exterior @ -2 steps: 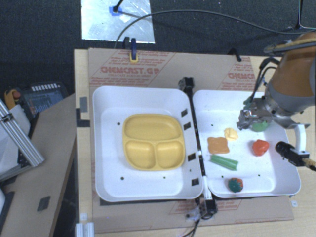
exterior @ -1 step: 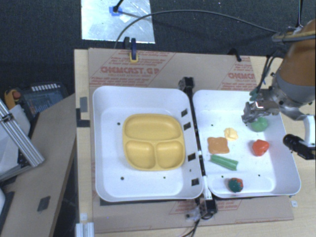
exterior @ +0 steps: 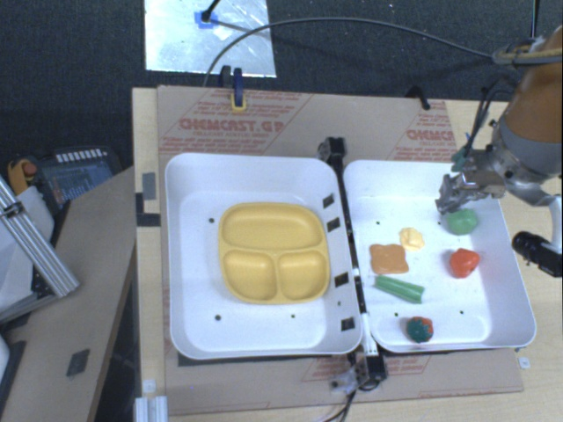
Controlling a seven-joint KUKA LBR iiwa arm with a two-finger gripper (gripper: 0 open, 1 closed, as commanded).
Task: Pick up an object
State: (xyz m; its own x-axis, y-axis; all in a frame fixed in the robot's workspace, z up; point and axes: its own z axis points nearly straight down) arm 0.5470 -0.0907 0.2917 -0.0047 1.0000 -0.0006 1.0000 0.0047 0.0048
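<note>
Objects for picking lie in the right bin (exterior: 506, 323), the white tray on the right half of the frame. Nearest the claw (exterior: 455, 195) is a green rounded piece (exterior: 461, 221) at the upper right of that bin, just below and touching or nearly touching the claw's tip; whether it sits between the fingers cannot be told from this slant. How far the claw is open cannot be told either, since its metal end shows as one grey cluster.

Lower in the same bin, a small pale yellow piece (exterior: 411, 237) lies near the middle, with an orange flat piece (exterior: 388, 258) just beside it to the lower left. A red piece (exterior: 464, 261) lies right of those, below the green rounded one and apart from it. A green stick (exterior: 399, 287) lies slantwise under the orange piece, and a red and green ball (exterior: 419, 328) sits near the bin's lower edge.

The left bin (exterior: 189, 192) holds a yellow divided plate (exterior: 271, 251) with three compartments, lying flat in its middle.

The arm (exterior: 532, 117) enters from the right edge of the frame, its orange band above the grey wrist. Both bins rest on the bench (exterior: 290, 117), on a brown printed sheet, with a blue and yellow clamp (exterior: 237, 88) at the sheet's upper edge.
</note>
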